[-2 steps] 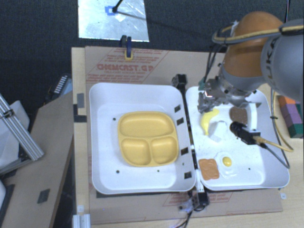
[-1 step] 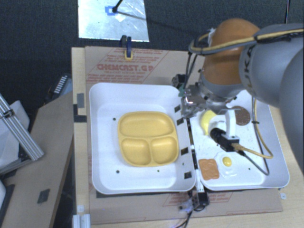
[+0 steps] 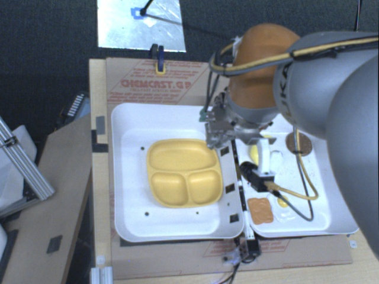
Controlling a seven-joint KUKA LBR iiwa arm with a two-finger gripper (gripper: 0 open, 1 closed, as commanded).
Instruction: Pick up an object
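A yellow three-compartment plate [image 3: 180,173] lies flat in the left bin [image 3: 127,158]. The right bin [image 3: 331,218] holds a brown disc [image 3: 299,142], a yellow piece [image 3: 254,154] beside a white piece [image 3: 265,158], an orange-brown slab [image 3: 260,210] and a small yellow bit [image 3: 283,203]. My gripper [image 3: 215,135] hangs below the orange band [image 3: 260,64], over the divider between the bins, just at the plate's upper right corner. The wrist body hides what lies under it.
A black cable [image 3: 299,185] loops from the wrist across the right bin. Black clips [image 3: 232,185] run along the divider. Cardboard [image 3: 154,81] lies under both bins, with a shiny sheet [image 3: 141,16] behind. A metal rail [image 3: 21,164] stands at the left.
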